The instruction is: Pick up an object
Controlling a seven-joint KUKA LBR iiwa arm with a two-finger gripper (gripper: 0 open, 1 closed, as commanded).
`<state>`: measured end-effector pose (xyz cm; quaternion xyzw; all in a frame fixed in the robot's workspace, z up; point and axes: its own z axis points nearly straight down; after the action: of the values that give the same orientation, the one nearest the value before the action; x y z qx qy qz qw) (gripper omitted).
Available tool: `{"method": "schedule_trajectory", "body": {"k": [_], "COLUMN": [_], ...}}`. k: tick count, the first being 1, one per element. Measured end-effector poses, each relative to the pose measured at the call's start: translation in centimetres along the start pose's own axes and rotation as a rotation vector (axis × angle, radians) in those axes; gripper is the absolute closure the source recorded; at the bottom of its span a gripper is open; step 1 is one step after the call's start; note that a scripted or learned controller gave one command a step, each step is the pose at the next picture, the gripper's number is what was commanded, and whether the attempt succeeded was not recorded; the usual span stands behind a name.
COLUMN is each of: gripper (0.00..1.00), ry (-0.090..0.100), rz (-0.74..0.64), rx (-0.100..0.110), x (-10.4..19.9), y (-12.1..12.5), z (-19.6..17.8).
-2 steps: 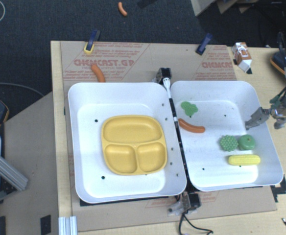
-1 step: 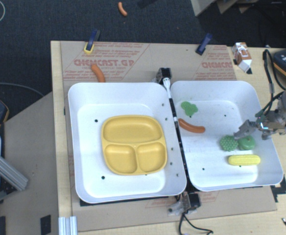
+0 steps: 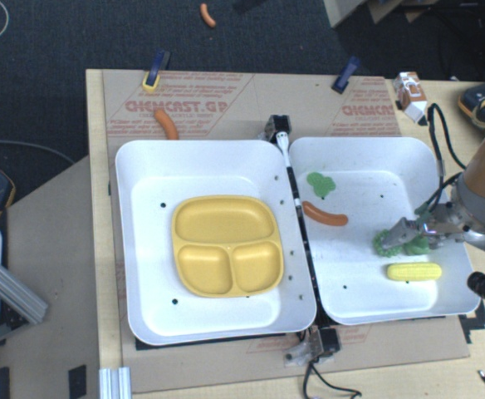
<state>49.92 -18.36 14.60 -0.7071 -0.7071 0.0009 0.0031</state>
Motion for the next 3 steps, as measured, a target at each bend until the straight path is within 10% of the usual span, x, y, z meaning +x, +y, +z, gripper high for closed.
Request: {"method": "schedule_trajectory", "body": {"k": [1,2,3], "gripper": [0.00,0.00,1.00], "ry": [-0.019,-0.009,-0.007], "rz": [0.003,0.002,0.001], "rx": [-0.029,-0.013,-0.010], "x": [-0.7,-0.6,-0.4], "y": [0.7,0.5,0.5], "z": [3.4,4.8,4.1]}}
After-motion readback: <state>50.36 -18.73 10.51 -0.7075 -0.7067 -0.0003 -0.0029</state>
